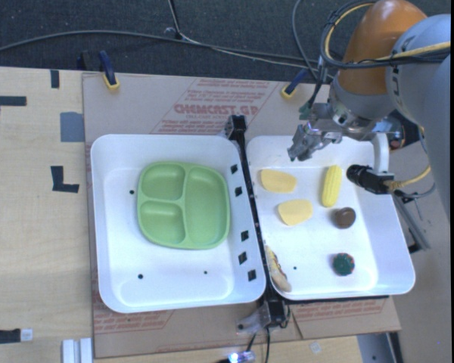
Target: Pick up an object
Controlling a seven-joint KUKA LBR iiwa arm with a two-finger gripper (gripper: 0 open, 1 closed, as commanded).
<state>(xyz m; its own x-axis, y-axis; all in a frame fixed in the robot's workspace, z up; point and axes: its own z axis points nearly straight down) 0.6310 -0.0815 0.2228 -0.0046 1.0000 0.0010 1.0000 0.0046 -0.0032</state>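
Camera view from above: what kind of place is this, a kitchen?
Probably a robot test bench, not a kitchen. The grey arm's hand hangs over two shallow white plastic bins; one has a green divided plate, the other toy-like food such as a yellow corn cob.

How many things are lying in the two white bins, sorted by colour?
Green: 2, the divided plate and the small dark green ball
Yellow: 3, two pale lumps and the corn cob
Brown: 1, the round piece
Tan: 1, the piece at the bin's edge
Total: 7
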